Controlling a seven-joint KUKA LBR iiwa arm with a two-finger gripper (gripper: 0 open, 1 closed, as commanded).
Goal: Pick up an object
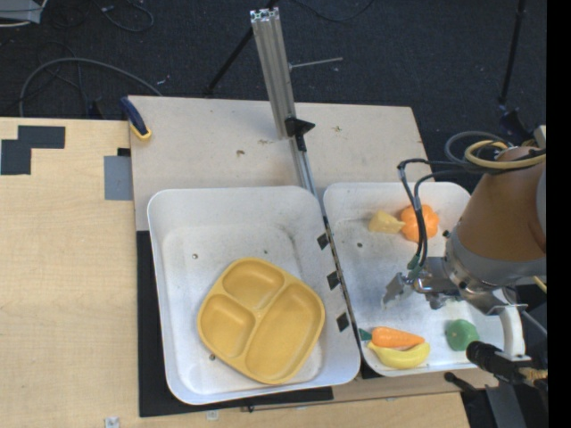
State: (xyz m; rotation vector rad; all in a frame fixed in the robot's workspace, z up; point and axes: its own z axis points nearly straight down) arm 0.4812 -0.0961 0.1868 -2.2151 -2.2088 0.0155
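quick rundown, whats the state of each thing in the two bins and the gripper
yellow divided plate: flat in left bin, upright
orange toy: right bin, far end, beside pale yellow piece
carrot: lying on the banana, near edge
green toy: near right corner
gripper: low over right bin, holding nothing

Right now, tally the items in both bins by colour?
Yellow: 3, the divided plate, the banana, the pale wedge
Orange: 2, the carrot, the round fruit
Green: 1, the small lump
Total: 6
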